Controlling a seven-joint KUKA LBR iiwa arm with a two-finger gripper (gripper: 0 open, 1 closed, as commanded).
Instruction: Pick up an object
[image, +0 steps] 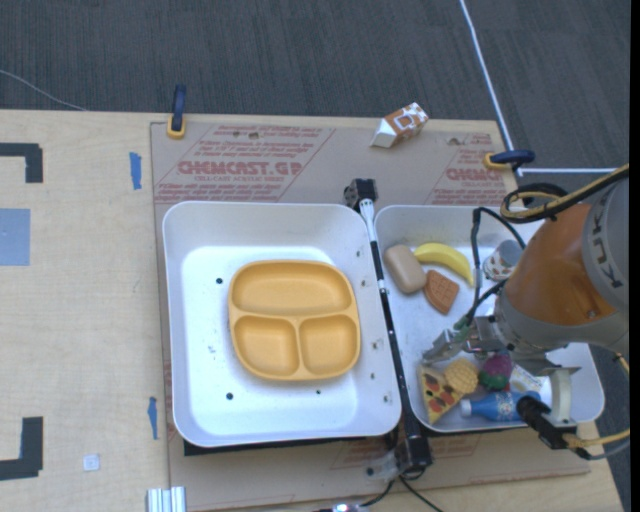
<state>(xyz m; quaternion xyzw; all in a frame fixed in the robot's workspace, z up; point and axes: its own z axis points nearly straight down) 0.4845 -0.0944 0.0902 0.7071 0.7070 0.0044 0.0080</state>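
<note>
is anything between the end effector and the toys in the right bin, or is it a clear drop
Nothing visible stands in the way. The end effector hangs inside the right bin, directly over the front cluster: waffle piece, pizza slice, purple toy and blue tube. They crowd together, so isolating one looks harder. The banana lies apart, farther back.

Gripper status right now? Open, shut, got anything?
Gripper: low in the right bin, over the toy pile by the waffle and purple toy. Open or shut cannot be told, and nothing is seen held.
</note>
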